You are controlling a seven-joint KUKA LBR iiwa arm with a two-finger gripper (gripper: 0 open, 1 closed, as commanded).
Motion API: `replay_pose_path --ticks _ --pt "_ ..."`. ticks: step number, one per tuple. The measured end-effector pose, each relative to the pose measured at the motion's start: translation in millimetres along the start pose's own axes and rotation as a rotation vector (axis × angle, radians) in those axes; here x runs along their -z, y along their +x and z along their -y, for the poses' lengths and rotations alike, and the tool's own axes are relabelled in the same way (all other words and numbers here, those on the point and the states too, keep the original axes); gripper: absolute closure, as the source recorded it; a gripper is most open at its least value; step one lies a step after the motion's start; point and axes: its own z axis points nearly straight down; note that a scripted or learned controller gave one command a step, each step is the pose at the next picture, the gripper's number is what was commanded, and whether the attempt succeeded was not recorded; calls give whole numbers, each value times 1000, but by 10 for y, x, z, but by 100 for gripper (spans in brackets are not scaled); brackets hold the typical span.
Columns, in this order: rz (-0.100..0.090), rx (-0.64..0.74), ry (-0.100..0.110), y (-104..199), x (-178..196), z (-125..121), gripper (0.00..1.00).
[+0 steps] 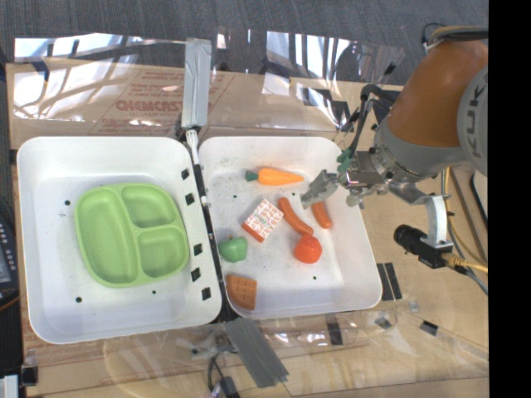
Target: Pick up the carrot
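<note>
The carrot (280, 176), orange with a green top at its left end, lies flat in the upper middle of the right bin (357, 265). My gripper (320, 188) hangs over the bin's right side, just right of the carrot's pointed tip and slightly below it. Nothing is seen held in it. The grey wrist and the orange band of the arm (431, 98) reach in from the upper right.
In the right bin lie a long red sausage (294, 215), a short one (322, 215), a red tomato (308, 249), a red-and-white carton (263, 220), a green pepper (234, 249) and a waffle piece (241, 289). A green divided plate (133, 232) sits in the left bin (41, 288).
</note>
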Motion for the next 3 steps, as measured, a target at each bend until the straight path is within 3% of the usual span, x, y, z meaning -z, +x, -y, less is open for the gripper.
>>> replay_pose_path --ticks 1,2,3 --pt "1 -19 1 -99 -307 -754 0" --pt "0 -31 3 -248 -1158 -1271 0" --pt "-1 -325 -13 -71 -1781 -1352 0"
